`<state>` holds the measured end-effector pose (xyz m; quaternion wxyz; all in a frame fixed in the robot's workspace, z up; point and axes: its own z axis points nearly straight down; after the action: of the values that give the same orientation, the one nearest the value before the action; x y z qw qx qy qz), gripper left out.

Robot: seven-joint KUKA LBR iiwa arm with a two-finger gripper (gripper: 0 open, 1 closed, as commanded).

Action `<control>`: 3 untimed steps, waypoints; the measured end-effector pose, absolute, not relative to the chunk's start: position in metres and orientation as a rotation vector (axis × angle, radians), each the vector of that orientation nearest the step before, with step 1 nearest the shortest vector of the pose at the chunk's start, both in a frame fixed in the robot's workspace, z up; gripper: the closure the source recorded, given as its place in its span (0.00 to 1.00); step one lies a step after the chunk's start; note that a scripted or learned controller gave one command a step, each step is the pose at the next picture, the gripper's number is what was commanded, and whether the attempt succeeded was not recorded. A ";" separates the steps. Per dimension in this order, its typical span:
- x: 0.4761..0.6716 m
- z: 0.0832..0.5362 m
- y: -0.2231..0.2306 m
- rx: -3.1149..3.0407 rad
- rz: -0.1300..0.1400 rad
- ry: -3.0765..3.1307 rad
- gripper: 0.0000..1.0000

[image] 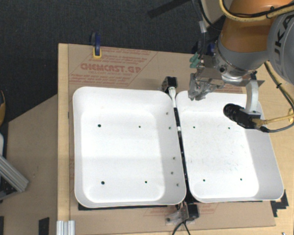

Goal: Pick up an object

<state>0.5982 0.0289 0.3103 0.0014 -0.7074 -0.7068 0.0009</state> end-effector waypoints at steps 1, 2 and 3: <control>0.604 0.213 0.114 -2.207 0.010 -2.224 1.00; 0.656 0.335 0.083 -2.231 -0.019 -2.228 1.00; 0.629 0.258 0.194 -2.207 0.008 -2.226 1.00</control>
<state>0.6287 0.1941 0.2585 0.0034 -0.7040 -0.7102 0.0025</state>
